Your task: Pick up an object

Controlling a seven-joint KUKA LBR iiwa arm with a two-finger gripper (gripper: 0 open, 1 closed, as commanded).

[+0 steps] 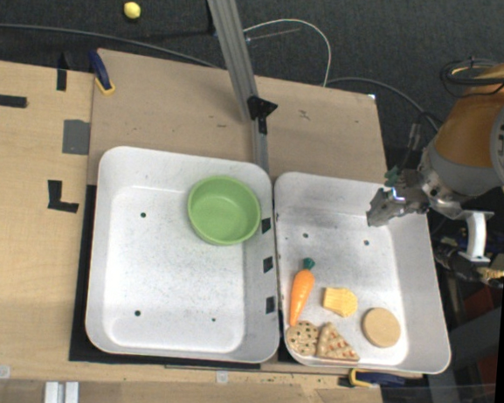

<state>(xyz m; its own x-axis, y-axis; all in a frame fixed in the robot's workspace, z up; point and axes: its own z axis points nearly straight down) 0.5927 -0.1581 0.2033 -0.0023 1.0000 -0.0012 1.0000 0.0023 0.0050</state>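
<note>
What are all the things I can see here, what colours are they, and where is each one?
bowl: 1, green, left bin, far right corner
carrot: 1, orange, right bin, near left
cheese piece: 1, yellow, right of the carrot
round cookie: 1, tan, right bin, near right
chip cookie: 1, speckled tan, near left corner of the right bin
pizza slice: 1, beside the chip cookie
bins: 2, white, side by side
ball: 1, yellow, floor, far left
arm: 1, grey and orange, right
tool: 1, over the right bin's far edge

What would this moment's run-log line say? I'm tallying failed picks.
phase: approach | gripper: over right bin's upper right, nothing seen held | carrot, cheese wedge, cookies: right bin, front | green bowl: left bin
</note>
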